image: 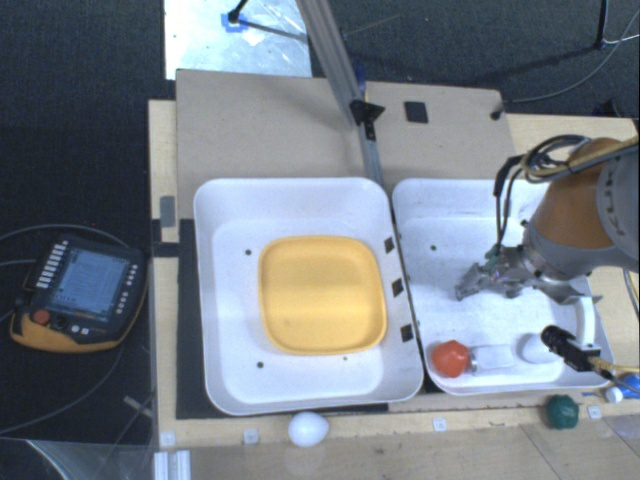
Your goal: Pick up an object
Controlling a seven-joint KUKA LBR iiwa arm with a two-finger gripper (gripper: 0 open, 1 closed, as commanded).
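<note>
While the pincer (487, 279) is hanging low over the floor of the right bin (440, 218), nothing is showing in its grip. From this slant I cannot tell whether it is spread or pressed together, nor whether it is touching the floor. The arm (585, 213) is leaning in from its view-right.

Likeliest target, by my reading, is the red ball (451, 358). It is sitting in front of the pincer, slightly to its view-left, against the bin's near wall. A pale, partly clear piece (492, 357) is lying just beside the ball, straight in front of the pincer. A white round piece (530, 348) is resting in front and to view-right. All three are lining the near wall, probably because loose things settle where wall meets floor. That wall is likely crowding any grasp.

Well off to the pincer's view-left, the yellow plate (323, 293) is lying flat in the left bin (215, 268). Past the near wall, a white egg (308, 428) and a green ball (562, 411) are sitting on the bench (480, 438), outside both bins.
</note>
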